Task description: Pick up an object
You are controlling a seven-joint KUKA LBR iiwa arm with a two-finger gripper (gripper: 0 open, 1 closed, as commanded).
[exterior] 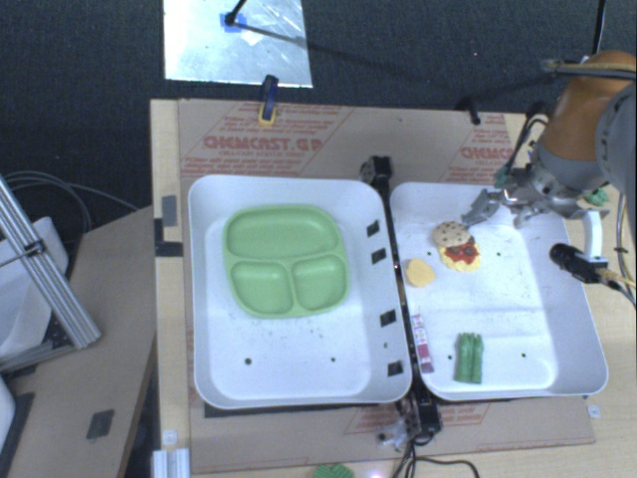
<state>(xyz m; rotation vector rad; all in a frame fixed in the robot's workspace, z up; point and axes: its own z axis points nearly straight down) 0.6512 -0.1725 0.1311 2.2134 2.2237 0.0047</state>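
Gripper [476, 214]: over the right bin's [567, 297] far edge; fingers parted, nothing between them.
Burger toy [457, 245]: just beside the fingertips, inside the right bin.
Yellow piece [420, 272]: by its left wall.
Green vegetable [468, 357]: near edge.
Left bin [214, 357]: green divided plate [287, 259].

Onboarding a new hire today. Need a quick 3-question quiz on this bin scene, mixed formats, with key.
1. True or false: the green divided plate lies in the right bin.
2. Which item lies nearest the claw?
A. green bundle
B. tan cookie-like disc
C. yellow piece
3. Fill in: the red and yellow item touches the disc's ____ edge.

Key: 1 false, it lies in the left bin; 2 B; 3 lower.
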